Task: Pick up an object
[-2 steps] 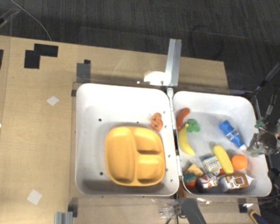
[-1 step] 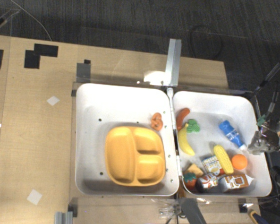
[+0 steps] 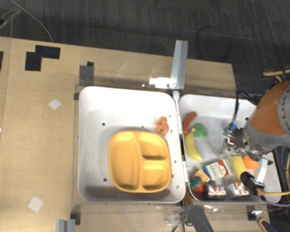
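Note:
The right bin (image 3: 211, 108) holds several toy foods: a banana (image 3: 192, 148), a green broccoli piece (image 3: 199, 131), a red sausage (image 3: 189, 119), a small carton (image 3: 216, 170), a yellow corn cob (image 3: 238, 165) and two dark cans (image 3: 217, 192). My gripper (image 3: 231, 144) hangs low over the right half of this bin, just above the corn cob and to the right of the broccoli. The wrist hides its tips, and I see no object in it.
The left bin (image 3: 92, 134) carries a yellow divided plate (image 3: 140, 161) and a small orange toy (image 3: 162, 125) near its right wall. A small orange piece (image 3: 250, 162) lies beside the corn. The arm's orange band (image 3: 273, 108) overhangs the right bin's far right side.

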`<state>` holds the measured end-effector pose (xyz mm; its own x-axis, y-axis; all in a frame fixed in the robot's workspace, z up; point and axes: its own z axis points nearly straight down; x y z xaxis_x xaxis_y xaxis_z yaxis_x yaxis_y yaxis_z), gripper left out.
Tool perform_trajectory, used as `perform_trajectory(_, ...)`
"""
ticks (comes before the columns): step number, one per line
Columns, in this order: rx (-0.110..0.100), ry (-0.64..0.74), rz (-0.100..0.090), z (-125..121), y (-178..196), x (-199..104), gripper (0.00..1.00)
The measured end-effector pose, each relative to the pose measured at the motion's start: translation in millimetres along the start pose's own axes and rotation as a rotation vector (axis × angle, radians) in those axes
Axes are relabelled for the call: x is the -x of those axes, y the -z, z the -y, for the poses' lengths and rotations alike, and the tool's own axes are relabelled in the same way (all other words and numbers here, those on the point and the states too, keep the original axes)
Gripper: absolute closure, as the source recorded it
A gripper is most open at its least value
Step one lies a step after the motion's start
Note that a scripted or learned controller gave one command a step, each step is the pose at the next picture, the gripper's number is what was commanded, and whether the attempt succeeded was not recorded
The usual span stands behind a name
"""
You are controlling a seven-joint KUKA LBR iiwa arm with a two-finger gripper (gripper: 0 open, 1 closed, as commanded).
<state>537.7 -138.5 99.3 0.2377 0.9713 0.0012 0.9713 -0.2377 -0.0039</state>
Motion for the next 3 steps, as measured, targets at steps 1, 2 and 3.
perform_trajectory(1,0.006,-0.002,0.001,-1.6,2.8,1.6,0.00)
perform_trajectory(2,0.011,-0.140,-0.008,-65.1,-10.0,23.5,0.00)
perform_trajectory(3,0.008,-0.469,-0.001,-117.1,-12.0,-8.5,0.00)
